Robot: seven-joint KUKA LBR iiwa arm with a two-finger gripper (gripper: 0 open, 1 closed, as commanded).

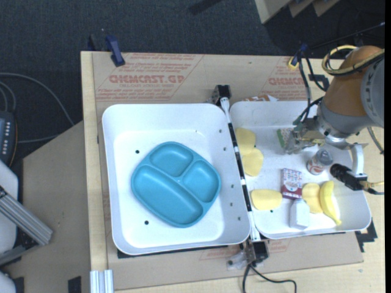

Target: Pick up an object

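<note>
My gripper hangs low over the upper middle of the right bin, on the grey arm with its orange band. Something small and greenish shows at its tip; I cannot make out what it is. Loose objects lie below it in this bin: a small round can just right of the gripper, a red and white packet, a banana, a white block, and three pale yellow pieces along the bin's left side.
The left bin holds a blue divided plate. A ridge between the bins runs top to bottom. A black connector on a cable hangs off the arm above the banana. Blue clamps sit at the bench's back edge.
</note>
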